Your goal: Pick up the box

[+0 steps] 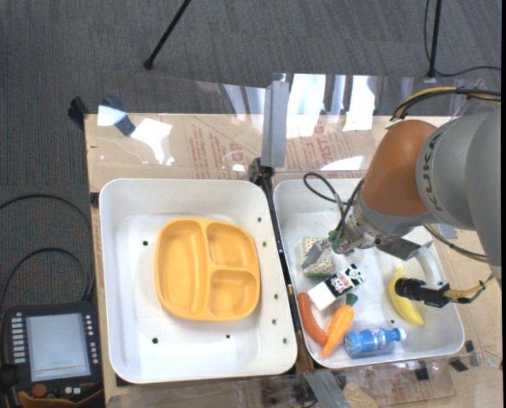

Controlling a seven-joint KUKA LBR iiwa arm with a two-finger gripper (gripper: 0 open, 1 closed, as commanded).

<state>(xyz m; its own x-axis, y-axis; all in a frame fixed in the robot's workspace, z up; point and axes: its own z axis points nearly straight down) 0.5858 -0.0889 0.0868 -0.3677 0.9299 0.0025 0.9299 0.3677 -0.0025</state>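
The arm (461, 172) is thick, rounded and grey, with a glossy orange band (397, 177) above the wrist. Thin black cables (325, 189) loop beside it.

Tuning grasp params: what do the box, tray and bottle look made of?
Box: likely printed card, matte white with black patches, sharp edges. Tray: looks like moulded plastic, uniform yellow, rounded compartments, slight sheen. Bottle: probably clear blue plastic, glossy, with a paler cap. None certain from this view.
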